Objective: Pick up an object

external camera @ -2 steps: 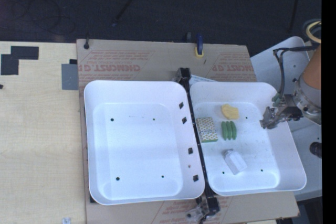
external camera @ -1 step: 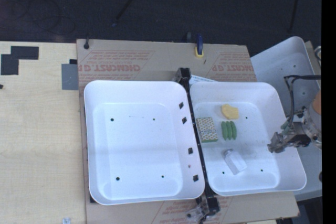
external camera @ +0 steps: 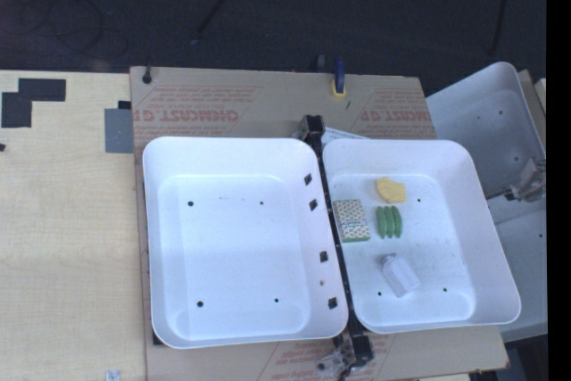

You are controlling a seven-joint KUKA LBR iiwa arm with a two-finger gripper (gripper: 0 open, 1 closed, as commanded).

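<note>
Four candidates are sitting in the right bin point(external camera: 486, 219): yellow piece point(external camera: 390, 189) far, green pods point(external camera: 389, 222) mid, checkered sponge point(external camera: 351, 219) by the left wall, white cup point(external camera: 399, 274) near. Can't tell gripper state. I'm favouring the pods: well clear of the walls, so come straight down.

Two white bins, left point(external camera: 169, 192) and right point(external camera: 482, 219), sit side by side on a brown board point(external camera: 223, 107). The board lies on the pale surface point(external camera: 62, 236).
</note>
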